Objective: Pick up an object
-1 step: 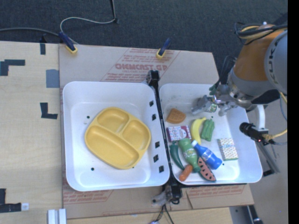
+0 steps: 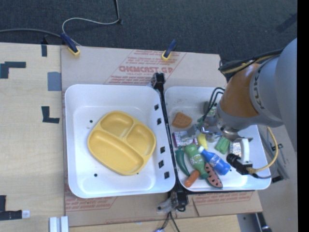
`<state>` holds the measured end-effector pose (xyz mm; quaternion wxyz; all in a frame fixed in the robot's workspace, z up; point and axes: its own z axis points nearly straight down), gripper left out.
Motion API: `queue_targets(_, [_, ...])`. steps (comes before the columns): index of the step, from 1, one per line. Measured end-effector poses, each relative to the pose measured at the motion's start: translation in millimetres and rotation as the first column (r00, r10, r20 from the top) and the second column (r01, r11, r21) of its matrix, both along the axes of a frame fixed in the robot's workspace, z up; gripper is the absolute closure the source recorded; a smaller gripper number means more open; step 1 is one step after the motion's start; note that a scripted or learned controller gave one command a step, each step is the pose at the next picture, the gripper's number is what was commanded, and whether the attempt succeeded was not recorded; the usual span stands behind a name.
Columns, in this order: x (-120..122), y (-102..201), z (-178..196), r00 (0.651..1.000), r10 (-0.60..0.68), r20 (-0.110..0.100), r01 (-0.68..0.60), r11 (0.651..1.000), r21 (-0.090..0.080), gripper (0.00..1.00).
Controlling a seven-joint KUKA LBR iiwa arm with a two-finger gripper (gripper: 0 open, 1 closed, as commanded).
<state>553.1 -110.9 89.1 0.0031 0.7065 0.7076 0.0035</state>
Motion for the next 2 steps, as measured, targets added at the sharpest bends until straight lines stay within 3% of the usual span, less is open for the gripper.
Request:
queue_targets(1, [2, -4, 12, 1.0, -0.001, 0.01, 0.001, 1.0, -0.009, 1.0])
queue_targets(2, [-61, 68, 95, 1.0, 0.001, -0.011, -0.001, 1.0, 0.0, 1.0])
